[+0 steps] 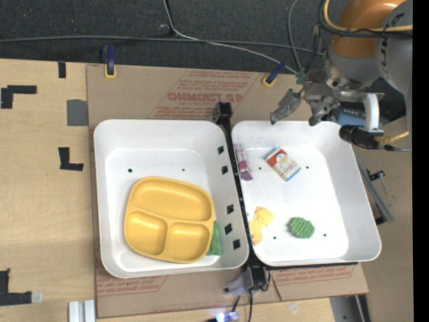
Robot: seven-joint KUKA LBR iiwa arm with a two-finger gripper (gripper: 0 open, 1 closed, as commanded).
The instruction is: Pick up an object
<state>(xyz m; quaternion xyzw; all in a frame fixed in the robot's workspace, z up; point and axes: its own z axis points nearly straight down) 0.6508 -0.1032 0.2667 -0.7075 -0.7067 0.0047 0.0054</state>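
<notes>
Grey gripper (303, 112) hangs spread wide, seemingly holding nothing, above the right bin's (348, 173) far rim.

From my station I see the arm (375, 19) in the upper right of the frame: a rounded, glossy orange band sits over smooth grey housing. Thin cables, some dark and one yellowish, loop around the orange part and trail down its left side. Below it the wrist turns into a cluttered pale metal block with small fittings, a white cylinder with a blue patch to its right, and a black stub beside that. The gripper (300, 114) ends in two dark grey, angular fingers (284, 108).
</notes>
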